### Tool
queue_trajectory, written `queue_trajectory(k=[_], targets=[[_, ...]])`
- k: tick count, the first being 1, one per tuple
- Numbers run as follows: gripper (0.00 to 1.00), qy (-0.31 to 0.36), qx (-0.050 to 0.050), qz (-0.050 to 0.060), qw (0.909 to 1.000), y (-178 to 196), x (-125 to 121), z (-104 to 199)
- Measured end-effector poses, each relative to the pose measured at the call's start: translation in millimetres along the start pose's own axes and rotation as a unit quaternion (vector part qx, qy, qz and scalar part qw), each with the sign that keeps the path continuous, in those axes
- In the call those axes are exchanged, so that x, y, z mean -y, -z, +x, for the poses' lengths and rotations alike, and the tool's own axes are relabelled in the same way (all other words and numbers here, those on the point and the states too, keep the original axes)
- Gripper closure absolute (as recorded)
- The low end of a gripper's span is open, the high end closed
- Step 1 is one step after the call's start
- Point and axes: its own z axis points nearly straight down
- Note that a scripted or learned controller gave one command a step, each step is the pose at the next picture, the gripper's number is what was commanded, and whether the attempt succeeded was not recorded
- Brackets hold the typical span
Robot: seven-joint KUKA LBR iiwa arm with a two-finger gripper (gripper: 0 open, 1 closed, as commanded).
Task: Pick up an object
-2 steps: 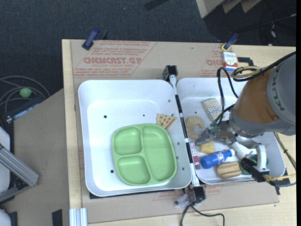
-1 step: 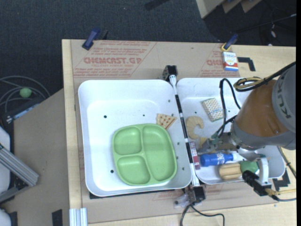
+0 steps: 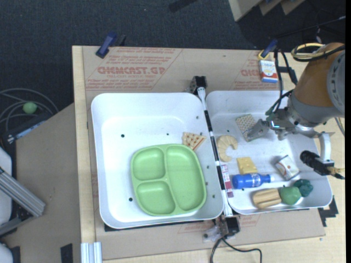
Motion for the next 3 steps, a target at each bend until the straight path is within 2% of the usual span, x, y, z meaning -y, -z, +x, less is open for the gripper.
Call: queue_trajectory(k=[1,2,3], targets=[[0.00,0.000,-0.002,0.003,1.0000,-27,42,50],[0.00,0.000,-0.001,0.002,1.0000,-26,70,64],[1.00,-0.001,-0.001,0.002,1.0000,-16,70,64]])
